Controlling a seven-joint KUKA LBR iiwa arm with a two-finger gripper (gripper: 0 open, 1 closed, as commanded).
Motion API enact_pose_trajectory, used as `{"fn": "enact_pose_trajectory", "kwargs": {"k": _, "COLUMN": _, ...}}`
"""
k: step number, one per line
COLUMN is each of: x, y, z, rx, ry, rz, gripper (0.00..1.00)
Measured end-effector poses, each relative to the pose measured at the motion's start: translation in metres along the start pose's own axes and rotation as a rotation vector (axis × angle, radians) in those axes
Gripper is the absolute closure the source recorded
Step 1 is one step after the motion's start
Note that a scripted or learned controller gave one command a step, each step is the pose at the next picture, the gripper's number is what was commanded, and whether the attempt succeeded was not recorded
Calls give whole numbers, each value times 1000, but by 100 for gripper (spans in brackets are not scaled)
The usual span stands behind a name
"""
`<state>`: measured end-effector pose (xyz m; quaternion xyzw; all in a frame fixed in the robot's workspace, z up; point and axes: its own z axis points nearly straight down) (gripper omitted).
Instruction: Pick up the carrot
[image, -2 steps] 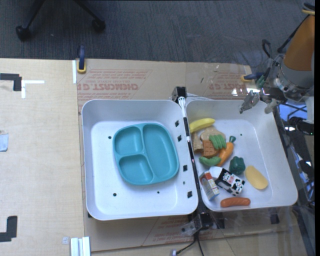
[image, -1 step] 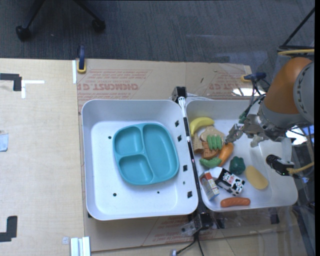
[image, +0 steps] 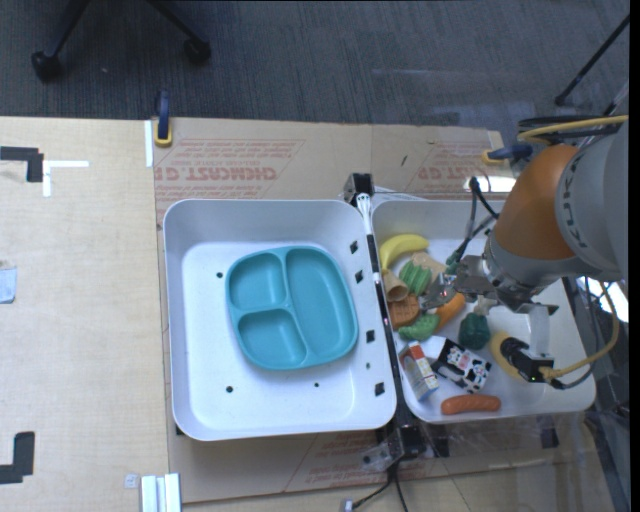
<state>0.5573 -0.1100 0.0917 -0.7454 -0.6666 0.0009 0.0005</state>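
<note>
Reaching in low over the right bin (image: 560, 400), the arm bends down, gripper (image: 447, 296) pinching the carrot (image: 452, 305) between its fingers; banana (image: 402, 248) just beyond, teal tray (image: 290, 308) farther off.

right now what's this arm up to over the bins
The arm's gripper is down in the right bin, right at the orange carrot among a heap of toy food that includes a banana. Whether it has the carrot yet is unclear. The left bin holds a teal divided plate.
</note>
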Motion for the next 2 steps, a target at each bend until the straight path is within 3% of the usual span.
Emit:
{"fn": "enact_pose_trajectory", "kwargs": {"k": 1, "x": -2, "y": 1, "z": -9, "rx": -1, "ry": -1, "rz": 8, "gripper": 100}}
{"fn": "enact_pose_trajectory", "kwargs": {"k": 2, "x": 55, "y": 40, "z": -99, "rx": 1, "ry": -3, "rz": 290, "gripper": 100}}
